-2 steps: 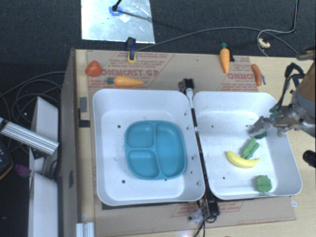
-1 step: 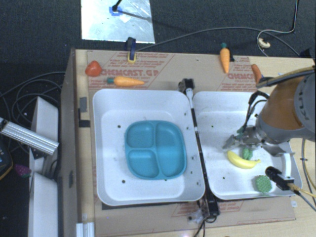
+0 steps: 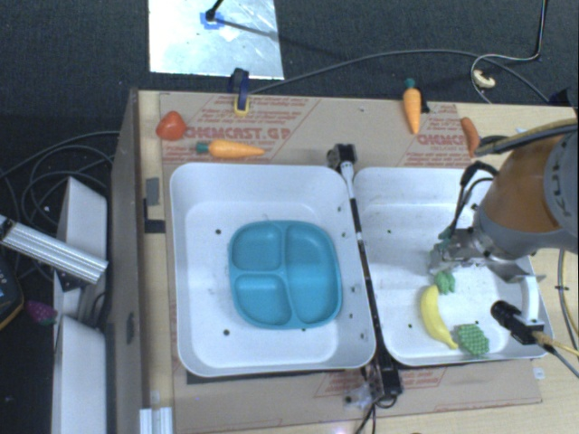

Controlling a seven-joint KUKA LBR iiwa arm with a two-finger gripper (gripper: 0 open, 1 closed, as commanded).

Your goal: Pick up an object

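Banana lies in rt bin, just below our gripper; small green piece right under it, green block further below. Open or closed, we can't tell

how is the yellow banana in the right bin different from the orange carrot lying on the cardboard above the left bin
The yellow plastic banana is curved, while the orange toy carrot with the green top is straight and tapers to a point. The banana lies inside the right white bin, running up and down the view; the carrot lies outside the bins on the brown cardboard, running sideways. The banana is one colour; the carrot has two. Both look like toy food of similar length.
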